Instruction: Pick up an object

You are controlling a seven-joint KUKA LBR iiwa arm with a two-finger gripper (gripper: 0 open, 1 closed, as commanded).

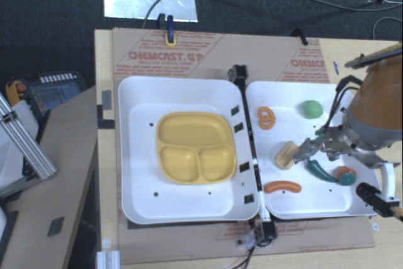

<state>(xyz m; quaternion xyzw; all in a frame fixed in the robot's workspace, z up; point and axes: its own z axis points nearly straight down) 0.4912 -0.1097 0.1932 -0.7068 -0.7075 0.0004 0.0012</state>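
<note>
The right bin (296,203) holds several small objects. An orange pretzel-shaped ring (266,117) and a green ball (312,109) lie toward the far side. A tan block (284,155) sits near the middle, and an orange sausage (283,187) lies by the near wall. A dark green curved piece (322,171) lies beside an orange and teal round piece (345,175). My gripper (306,151) reaches in from the right and hangs low, just right of the tan block and above the green curved piece. Nothing is visibly held in it.
The left bin (138,135) holds a yellow divided plate (194,147). A black divider with clips (247,135) runs between the bins. The arm's orange band and grey wrist (378,110) cover the right bin's right side. Cables cross the dark floor behind the bench.
</note>
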